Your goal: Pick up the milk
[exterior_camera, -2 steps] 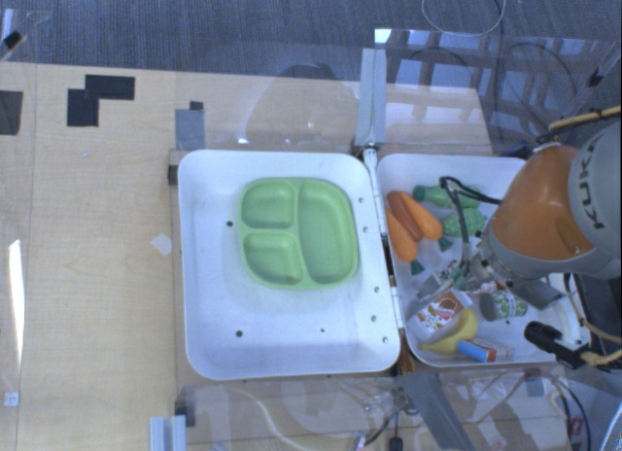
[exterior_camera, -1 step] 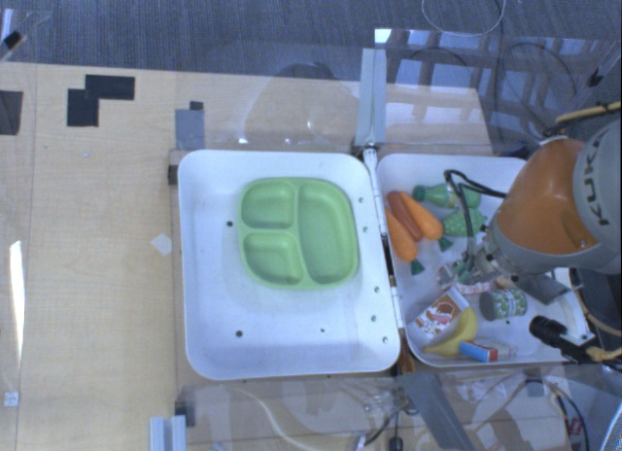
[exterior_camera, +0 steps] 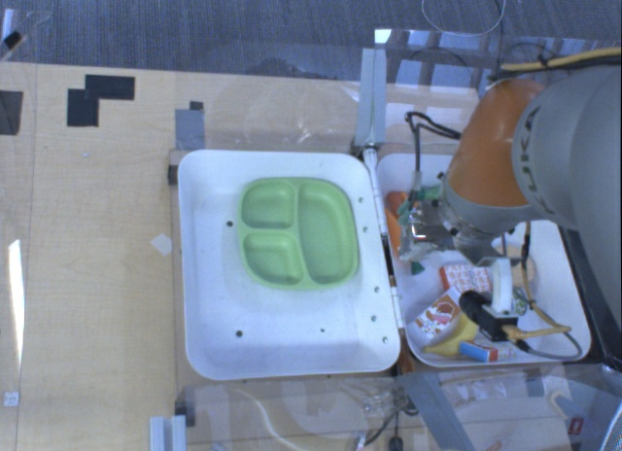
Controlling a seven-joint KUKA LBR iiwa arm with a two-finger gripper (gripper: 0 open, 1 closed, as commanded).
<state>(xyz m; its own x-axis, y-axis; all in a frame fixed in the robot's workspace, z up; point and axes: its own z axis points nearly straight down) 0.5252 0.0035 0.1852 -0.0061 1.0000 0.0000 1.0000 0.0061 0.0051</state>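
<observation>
A small white and red carton (exterior_camera: 437, 318), which I take for the milk, lies tilted in the right bin (exterior_camera: 573, 284) near its front left corner. It rests against a yellow banana-shaped toy (exterior_camera: 453, 342). My gripper (exterior_camera: 418, 233) is low in the same bin, by the left wall, behind the carton and apart from it. The orange band and grey wrist cover most of the gripper. Nothing shows between its fingers from here.
The left bin (exterior_camera: 209, 274) bears a green divided plate (exterior_camera: 297, 232). Around the gripper in the right bin lie an orange piece (exterior_camera: 392, 212), a green piece (exterior_camera: 415, 265), a red box (exterior_camera: 461, 277) and a blue and red item (exterior_camera: 478, 351).
</observation>
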